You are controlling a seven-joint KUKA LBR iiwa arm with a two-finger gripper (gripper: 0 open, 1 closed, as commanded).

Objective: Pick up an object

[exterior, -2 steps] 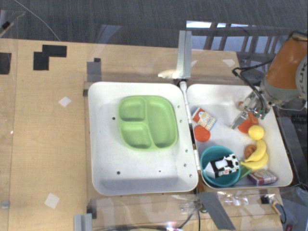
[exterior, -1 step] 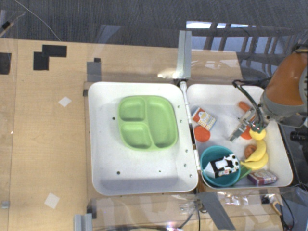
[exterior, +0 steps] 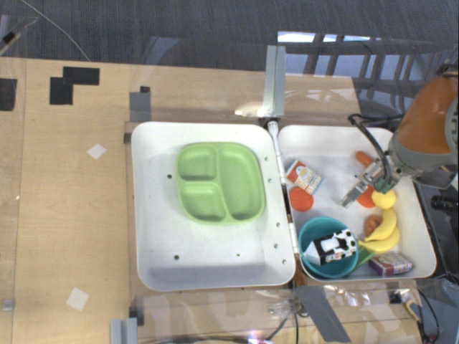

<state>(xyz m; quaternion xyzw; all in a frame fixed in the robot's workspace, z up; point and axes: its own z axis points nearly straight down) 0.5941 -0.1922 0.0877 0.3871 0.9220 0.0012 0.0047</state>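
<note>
Where two white bins (exterior: pixel 154 192) meet, one green tray (exterior: pixel 219 182), one banana (exterior: pixel 387 229).

Grey arm (exterior: pixel 430 131) reaching from right, wrist angled down-left

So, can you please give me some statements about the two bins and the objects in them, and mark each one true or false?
1. The green divided plate lies in the left bin. True.
2. The teal bowl stands in the left bin. False: it stands in the right bin, near its front edge.
3. A black and white toy lies in the teal bowl. True.
4. The banana lies on the green divided plate. False: it lies in the right bin, beside the teal bowl.
5. The gripper is above the right bin. True.
</note>
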